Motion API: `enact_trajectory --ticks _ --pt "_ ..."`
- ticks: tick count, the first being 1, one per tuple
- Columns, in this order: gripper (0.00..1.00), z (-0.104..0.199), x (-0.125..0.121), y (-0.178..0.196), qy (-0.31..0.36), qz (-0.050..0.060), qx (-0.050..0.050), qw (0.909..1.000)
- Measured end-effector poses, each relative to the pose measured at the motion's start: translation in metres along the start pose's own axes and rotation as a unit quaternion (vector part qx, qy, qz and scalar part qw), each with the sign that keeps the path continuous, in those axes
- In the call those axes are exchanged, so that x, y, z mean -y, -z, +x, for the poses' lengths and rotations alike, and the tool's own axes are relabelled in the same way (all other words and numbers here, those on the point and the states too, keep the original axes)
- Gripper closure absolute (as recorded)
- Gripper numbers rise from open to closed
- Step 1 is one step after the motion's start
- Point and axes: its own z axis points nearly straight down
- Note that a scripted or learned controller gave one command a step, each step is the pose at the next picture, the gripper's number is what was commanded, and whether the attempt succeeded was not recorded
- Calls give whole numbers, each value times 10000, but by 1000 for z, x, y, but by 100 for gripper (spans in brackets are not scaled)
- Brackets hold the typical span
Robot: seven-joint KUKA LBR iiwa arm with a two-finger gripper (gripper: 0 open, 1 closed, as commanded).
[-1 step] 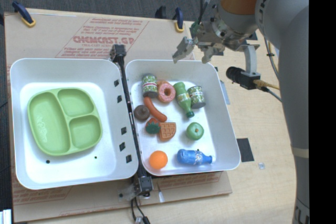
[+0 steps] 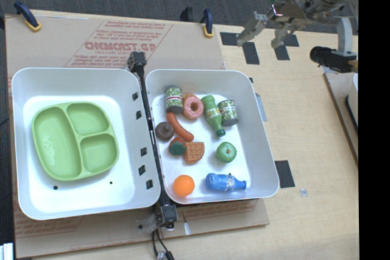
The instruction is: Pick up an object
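The right bin (image 2: 259, 125) holds several toy foods: a pink donut (image 2: 193, 107), a green bottle (image 2: 212, 114), two small cans (image 2: 173, 97) (image 2: 227, 110), a sausage (image 2: 180, 126), a chocolate donut (image 2: 163, 130), a waffle (image 2: 194, 151), a strawberry (image 2: 177, 147), a green apple (image 2: 226, 152), an orange (image 2: 183, 186) and a blue bottle (image 2: 225, 182). My gripper (image 2: 265, 35) hangs high at the upper right, beyond the bin's far edge, open, with nothing between its fingers.
The left bin (image 2: 21, 149) holds a green three-compartment plate (image 2: 74, 140). A cardboard sheet (image 2: 122, 45) lies under the bins, clamped at its far edge. Black tape marks (image 2: 281, 50) dot the bench at right.
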Motion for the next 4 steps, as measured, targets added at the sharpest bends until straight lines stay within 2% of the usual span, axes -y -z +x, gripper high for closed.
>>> enact_trajectory --ticks 1,2,3,4 --pt "0 -49 26 -95 2 22 0 10000" --pt "0 -47 51 -187 12 29 -4 10000" --pt "0 -48 143 -281 9 32 -13 10000" --pt "100 -48 141 -270 38 22 -3 10000"
